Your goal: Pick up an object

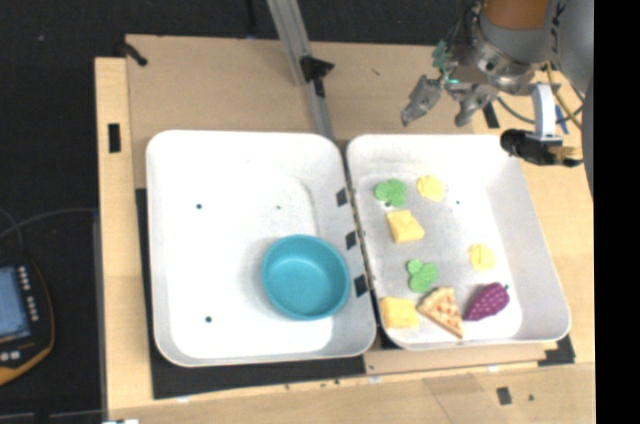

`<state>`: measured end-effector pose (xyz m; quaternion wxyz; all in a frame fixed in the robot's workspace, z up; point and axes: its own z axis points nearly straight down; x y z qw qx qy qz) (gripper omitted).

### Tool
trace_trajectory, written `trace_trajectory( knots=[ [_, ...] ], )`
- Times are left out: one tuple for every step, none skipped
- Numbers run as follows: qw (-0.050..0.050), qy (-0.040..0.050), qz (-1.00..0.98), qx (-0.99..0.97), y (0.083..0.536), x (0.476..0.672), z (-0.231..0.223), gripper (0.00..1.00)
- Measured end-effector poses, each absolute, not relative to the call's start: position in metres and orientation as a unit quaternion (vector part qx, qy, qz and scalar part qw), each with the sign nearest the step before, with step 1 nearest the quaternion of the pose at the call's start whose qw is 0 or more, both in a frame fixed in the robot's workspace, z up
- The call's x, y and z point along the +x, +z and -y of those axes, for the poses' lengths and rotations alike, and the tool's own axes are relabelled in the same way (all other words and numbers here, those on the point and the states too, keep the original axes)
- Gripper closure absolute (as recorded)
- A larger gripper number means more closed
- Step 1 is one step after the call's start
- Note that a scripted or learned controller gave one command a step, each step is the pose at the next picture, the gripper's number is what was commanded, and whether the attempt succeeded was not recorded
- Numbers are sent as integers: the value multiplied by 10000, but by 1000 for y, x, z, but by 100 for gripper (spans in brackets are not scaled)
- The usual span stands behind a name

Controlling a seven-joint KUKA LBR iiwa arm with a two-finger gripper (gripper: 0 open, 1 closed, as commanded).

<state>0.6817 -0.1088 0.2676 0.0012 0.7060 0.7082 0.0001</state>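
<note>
My gripper (441, 109) hangs above the far edge of the right bin (535, 212), its two fingers spread apart with nothing between them. Below it in the right bin lie small toy foods: a green broccoli piece (391, 193), a small yellow piece (431, 187), a yellow cheese block (405, 228), a second green piece (422, 273), another yellow piece (481, 256), a yellow block (399, 313), a pizza slice (441, 311) and purple grapes (486, 301). None of them touches the gripper.
A blue bowl (304, 276) sits in the left bin (200, 232) near its front right corner. A grey metal post (285, 12) slants up from between the bins at the back. A handheld controller (20, 307) lies at the far left.
</note>
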Motion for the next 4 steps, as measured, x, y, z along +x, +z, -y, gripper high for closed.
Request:
trace_trajectory(
  knots=[
    [15, -3, -7083, 7059, 268, 682, 109, 0],
    [-5, -24, -7068, 7074, 207, 685, 116, 0],
    [-12, -27, -7061, 7081, 143, 682, 119, 0],
    [-2, -19, -7055, 7087, 98, 681, 120, 0]
  ],
)
